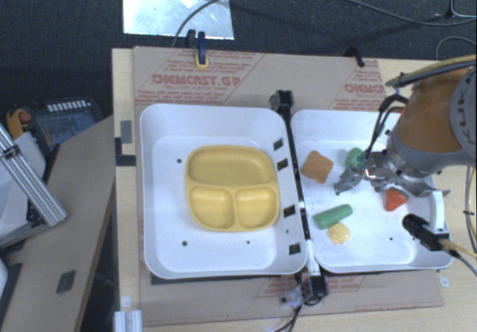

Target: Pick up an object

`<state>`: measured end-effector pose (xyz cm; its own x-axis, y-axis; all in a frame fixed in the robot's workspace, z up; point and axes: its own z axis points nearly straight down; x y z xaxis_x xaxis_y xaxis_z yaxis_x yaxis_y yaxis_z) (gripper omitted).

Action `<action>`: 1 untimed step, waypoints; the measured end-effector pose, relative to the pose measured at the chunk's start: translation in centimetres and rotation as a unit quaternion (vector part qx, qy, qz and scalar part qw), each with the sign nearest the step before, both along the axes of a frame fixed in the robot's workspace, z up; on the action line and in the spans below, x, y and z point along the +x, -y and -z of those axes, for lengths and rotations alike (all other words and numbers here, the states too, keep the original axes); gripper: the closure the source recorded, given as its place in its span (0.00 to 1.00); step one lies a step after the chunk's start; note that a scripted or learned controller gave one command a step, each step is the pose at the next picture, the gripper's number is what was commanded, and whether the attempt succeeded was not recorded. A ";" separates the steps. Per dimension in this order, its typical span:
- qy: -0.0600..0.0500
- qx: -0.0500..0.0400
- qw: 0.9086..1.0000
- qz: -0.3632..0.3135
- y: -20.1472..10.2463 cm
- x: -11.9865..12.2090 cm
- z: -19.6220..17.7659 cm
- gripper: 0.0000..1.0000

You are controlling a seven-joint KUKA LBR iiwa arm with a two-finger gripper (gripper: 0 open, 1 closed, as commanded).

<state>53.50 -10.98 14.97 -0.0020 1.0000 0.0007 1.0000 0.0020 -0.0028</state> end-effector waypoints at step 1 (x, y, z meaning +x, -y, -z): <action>-0.001 0.000 1.000 0.000 -0.5 -0.2 6.2 0.00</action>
